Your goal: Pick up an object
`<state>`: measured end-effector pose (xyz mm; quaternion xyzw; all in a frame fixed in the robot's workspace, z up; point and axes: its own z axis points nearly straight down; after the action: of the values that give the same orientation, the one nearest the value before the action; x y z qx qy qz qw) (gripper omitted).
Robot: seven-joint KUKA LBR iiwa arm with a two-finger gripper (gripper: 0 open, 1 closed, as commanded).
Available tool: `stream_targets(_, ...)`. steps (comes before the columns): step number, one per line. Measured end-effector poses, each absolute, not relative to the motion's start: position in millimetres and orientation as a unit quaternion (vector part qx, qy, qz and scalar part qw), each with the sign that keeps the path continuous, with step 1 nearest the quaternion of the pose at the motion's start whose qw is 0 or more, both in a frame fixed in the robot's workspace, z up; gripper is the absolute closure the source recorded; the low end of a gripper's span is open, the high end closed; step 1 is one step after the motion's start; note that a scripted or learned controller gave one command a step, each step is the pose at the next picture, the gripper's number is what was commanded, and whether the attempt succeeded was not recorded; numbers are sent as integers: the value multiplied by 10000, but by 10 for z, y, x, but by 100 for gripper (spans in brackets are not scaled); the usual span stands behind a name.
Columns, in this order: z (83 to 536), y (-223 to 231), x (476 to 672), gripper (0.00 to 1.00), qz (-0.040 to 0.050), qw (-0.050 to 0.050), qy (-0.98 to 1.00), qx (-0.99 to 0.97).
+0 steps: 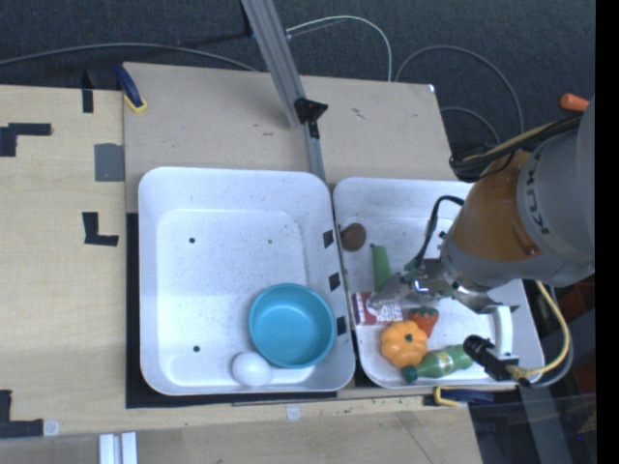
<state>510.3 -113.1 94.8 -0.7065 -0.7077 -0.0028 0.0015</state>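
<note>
My gripper [395,296] hangs low in the right bin [426,196], near its middle. Under and around it lie a dark green stick-like object [380,262], a red and white packet [365,308] and a small red-orange piece [424,319]. An orange pumpkin toy [402,343] sits just in front of the gripper, and a green bottle [440,363] lies along the bin's front wall. Against the bin's left wall rests a brown round object [353,236]. The arm's body hides the right part of this bin.
The left bin [193,201] holds a blue bowl [291,324] and a white ball [251,367] near its front right corner. A grey pole [276,42] slants down to the seam between the bins. Cables trail behind the right bin.
</note>
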Motion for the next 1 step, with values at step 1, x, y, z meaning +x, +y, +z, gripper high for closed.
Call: stream_targets(1, 1076, -1142, 5119, 100, -38, -18, -7078, -7064)
